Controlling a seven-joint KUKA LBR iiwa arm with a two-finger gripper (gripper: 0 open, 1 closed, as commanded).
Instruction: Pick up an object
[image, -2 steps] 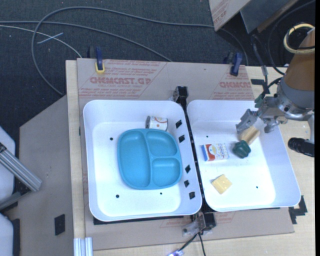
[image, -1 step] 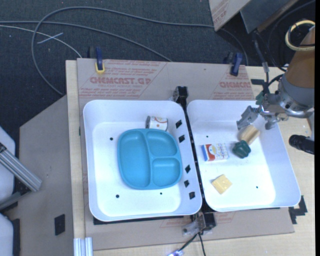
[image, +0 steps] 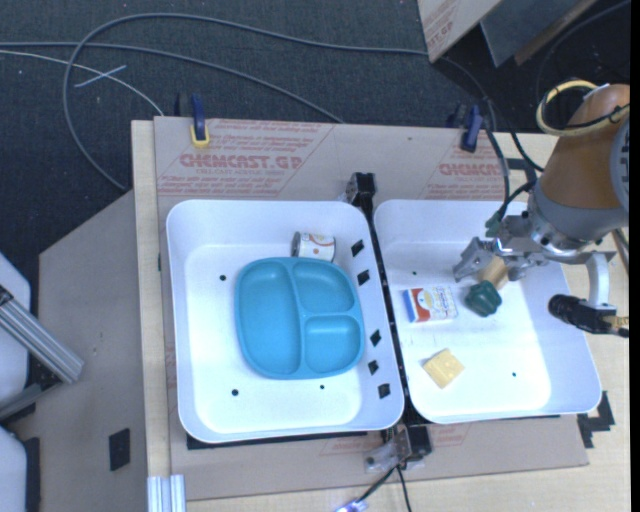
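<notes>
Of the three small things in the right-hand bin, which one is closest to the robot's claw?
The dark green block. It lies just below the gripper, nearly touching it. The red and white card sits further left, and the yellow piece lies nearer the bin's front.

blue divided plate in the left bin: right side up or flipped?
Right side up. The blue divided plate lies flat in the left bin with its three compartments facing the camera, rims and dividers visible. Nothing sits in the compartments.
</notes>
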